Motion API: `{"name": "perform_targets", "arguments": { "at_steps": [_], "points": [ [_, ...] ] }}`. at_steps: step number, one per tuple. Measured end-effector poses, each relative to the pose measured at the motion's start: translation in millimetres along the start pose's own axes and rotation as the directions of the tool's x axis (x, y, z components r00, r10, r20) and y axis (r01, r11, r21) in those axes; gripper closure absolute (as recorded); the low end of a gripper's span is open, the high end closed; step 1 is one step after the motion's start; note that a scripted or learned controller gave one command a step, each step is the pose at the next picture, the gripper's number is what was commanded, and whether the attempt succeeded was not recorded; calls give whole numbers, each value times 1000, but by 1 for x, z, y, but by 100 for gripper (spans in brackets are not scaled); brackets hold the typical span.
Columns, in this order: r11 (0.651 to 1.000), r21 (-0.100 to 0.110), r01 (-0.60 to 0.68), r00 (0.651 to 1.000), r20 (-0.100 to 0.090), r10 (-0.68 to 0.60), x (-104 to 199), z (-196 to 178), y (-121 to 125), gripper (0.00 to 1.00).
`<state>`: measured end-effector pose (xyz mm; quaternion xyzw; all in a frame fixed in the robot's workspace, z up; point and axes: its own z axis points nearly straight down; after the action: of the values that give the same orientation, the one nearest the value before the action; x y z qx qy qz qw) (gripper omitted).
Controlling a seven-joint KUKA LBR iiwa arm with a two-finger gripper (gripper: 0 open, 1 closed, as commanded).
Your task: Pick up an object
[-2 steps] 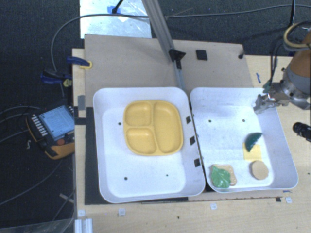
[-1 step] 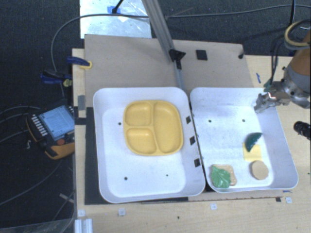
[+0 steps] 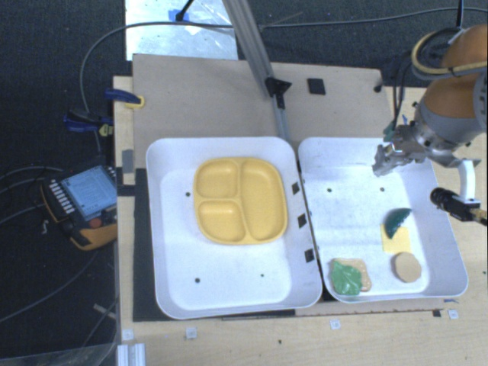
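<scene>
In the right bin [image 3: 351,166] lie several small objects near the front right: a dark teal piece [image 3: 396,221] resting on a yellow slab [image 3: 396,240], a round tan disc [image 3: 407,267], and a green leafy piece on a tan slice [image 3: 349,276]. My gripper [image 3: 385,158] hangs over the bin's far right part, well back from those objects. Nothing shows beneath it.
The left bin [image 3: 175,280] holds a yellow three-compartment plate [image 3: 239,200]. A grey pole [image 3: 252,36] slants across the bench behind the bins. Clamps and a handheld device [image 3: 84,200] lie off the bench to the left.
</scene>
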<state>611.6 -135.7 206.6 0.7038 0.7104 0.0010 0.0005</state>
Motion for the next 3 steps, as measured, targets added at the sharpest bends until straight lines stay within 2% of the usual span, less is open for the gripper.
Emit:
{"name": "perform_targets", "arguments": {
  "at_steps": [1, 2, 3],
  "points": [
    [1000, 1, 2, 1000, -1, -2, 62, -1, 6, 100],
    [1000, -2, 1, 1000, -1, -1, 115, -14, 24, 100],
    [1000, -1, 1, 1000, -1, -1, 163, -7, 34, 100]
  ]
}}
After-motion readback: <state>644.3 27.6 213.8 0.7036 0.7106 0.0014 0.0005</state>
